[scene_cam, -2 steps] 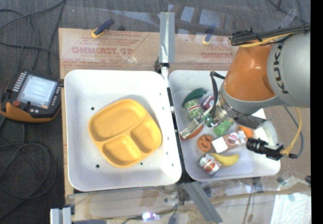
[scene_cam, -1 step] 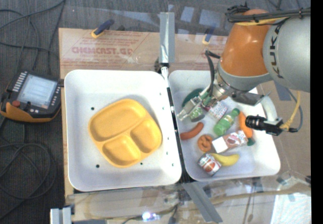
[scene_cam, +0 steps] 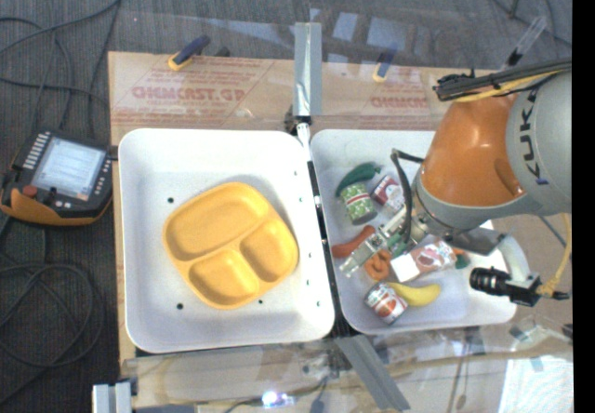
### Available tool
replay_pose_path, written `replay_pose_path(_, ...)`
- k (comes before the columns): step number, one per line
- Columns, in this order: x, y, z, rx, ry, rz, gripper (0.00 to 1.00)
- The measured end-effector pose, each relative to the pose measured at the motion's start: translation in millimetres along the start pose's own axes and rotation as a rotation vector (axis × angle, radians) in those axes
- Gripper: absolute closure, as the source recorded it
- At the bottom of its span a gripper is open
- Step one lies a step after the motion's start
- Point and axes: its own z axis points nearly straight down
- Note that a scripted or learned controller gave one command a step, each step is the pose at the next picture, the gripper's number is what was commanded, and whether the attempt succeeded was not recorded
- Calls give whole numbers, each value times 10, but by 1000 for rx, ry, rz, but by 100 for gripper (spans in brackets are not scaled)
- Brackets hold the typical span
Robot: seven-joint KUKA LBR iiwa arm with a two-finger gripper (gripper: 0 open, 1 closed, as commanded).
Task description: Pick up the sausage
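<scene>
1. The arm (scene_cam: 483, 160) reaches in from 3 o'clock, its orange band over the upper part of the right bin (scene_cam: 465, 313).
2. The claw (scene_cam: 372, 248) sits low in the right bin, near that bin's left-centre; whether it is apart or together cannot be told, since the tips are lost in clutter.
3. The sausage (scene_cam: 353, 243), reddish-orange, lies in the right bin close to its left wall, tilted, with its upper end touching or just beside the claw; I cannot tell whether it is between the tips.
4. At 12 o'clock from the sausage stands a green can (scene_cam: 358, 202), with a green pepper (scene_cam: 358, 176) just beyond it.
5. A red can (scene_cam: 386, 188) sits just beside the green can at 3 o'clock.
6. At 5 o'clock from the sausage lie a carrot (scene_cam: 376, 265), another can (scene_cam: 384, 301) and a banana (scene_cam: 416, 293), close together near the bin's front wall.
7. A red-and-white packet (scene_cam: 429, 259) lies at 3 o'clock from the claw.
8. The left bin (scene_cam: 149, 169) holds a yellow divided tray (scene_cam: 231, 244), roughly centred.
9. A pendant (scene_cam: 58, 179) with a screen lies on the floor at 9 o'clock, well apart from the surface (scene_cam: 214, 95).
</scene>
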Motion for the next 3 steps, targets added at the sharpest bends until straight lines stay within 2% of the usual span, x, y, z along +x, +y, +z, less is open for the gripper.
replay_pose_path(1, 35, 514, -3, -2, -1, -1, 0)
replay_pose_path(2, -245, 71, -8, -1, -3, -5, 0)
replay_pose_path(3, 392, 399, -1, -1, 0, 219, 0)
